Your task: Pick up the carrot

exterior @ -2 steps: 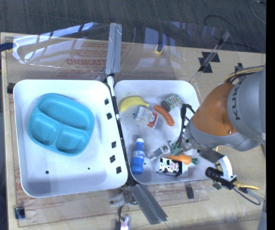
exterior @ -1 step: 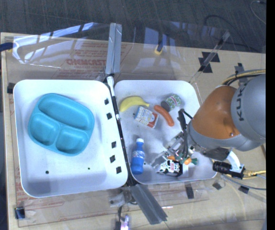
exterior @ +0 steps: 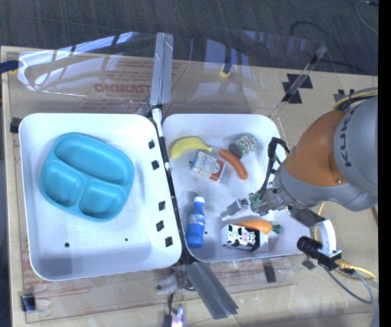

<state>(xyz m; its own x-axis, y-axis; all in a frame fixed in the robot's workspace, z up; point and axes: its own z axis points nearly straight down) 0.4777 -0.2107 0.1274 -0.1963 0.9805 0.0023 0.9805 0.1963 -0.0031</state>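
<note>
Hovering w/ pincer (exterior: 244,206) just above carrot (exterior: 255,227), spread of pincer impossible to tell from this angle, carrot lying flat in right bin (exterior: 182,182) beside milk carton (exterior: 243,238), not yet gripped or lifted, so grasp and raise remaining.

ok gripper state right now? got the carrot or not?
Gripper: cannot be told, its tip is too small and blurred. It sits in the right bin, just above the carrot, which lies on the bin floor beside the black-and-white carton.
</note>
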